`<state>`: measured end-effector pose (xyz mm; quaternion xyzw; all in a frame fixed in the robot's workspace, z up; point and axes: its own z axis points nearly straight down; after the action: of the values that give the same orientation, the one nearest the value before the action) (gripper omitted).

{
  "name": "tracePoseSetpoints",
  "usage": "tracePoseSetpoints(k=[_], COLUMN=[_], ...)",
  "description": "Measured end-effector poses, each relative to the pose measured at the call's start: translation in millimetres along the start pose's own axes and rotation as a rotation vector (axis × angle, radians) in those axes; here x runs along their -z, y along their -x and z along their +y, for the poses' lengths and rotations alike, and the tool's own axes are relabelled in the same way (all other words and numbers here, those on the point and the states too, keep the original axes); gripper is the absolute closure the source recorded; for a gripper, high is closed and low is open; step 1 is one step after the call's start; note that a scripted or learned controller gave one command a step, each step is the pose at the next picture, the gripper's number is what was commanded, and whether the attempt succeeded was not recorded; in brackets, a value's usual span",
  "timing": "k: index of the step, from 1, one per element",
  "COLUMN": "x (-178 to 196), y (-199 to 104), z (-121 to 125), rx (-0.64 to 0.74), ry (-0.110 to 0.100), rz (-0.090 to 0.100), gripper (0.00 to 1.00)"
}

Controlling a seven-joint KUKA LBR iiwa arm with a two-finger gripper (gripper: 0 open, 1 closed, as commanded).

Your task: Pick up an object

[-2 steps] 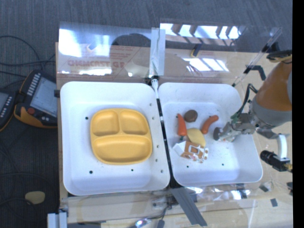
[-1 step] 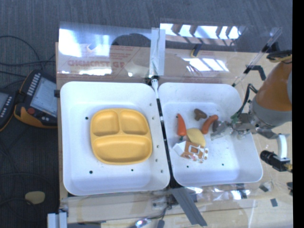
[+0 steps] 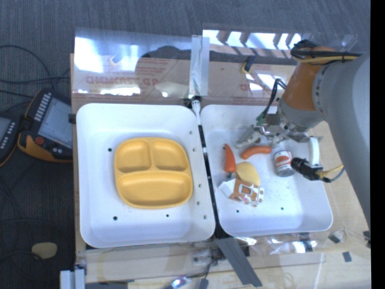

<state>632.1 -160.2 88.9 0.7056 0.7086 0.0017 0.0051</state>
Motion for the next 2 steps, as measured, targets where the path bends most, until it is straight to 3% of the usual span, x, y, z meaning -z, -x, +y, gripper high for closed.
tracePoseSetpoints(k=[1, 2], x=[0, 0], y=[14, -27], z=[-33, 1], rx=[-0.002, 0.0], ry=[-0.001, 0.0], rz=[-0.001, 0.001], gripper=[0.0, 0.0])
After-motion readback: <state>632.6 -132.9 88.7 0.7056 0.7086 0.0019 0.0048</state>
